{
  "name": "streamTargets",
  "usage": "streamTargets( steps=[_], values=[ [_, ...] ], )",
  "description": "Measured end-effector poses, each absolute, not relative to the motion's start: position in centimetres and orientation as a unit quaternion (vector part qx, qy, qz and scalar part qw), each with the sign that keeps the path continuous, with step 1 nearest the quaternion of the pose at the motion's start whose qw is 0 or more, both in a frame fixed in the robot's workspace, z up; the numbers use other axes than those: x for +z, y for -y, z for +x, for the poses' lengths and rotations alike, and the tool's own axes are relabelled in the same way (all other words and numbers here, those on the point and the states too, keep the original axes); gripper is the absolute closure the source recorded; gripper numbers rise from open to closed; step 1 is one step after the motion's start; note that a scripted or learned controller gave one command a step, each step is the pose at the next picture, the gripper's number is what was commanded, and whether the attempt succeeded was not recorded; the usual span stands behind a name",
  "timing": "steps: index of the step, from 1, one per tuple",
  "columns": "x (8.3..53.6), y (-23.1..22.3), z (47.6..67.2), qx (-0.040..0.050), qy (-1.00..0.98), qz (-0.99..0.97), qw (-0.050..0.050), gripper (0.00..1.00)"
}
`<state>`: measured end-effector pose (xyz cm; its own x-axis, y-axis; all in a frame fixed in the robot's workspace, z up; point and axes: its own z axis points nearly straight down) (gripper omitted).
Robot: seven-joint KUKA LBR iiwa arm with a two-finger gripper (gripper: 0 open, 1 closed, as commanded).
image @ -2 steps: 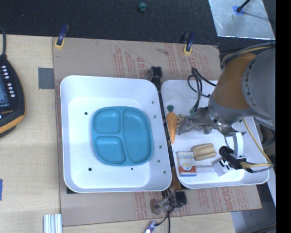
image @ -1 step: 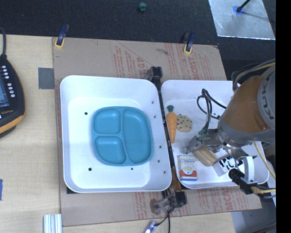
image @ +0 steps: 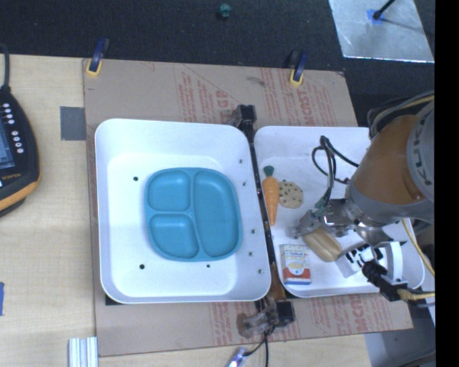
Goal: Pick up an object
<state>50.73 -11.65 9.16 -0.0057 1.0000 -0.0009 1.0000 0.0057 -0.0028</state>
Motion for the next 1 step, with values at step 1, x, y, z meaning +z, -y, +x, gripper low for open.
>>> streamTargets(
  steps=[1],
  values=[
    [9.17,10.49,53.15,0.0015,0.71,-0.704,0.001,0.0]
  ],
)
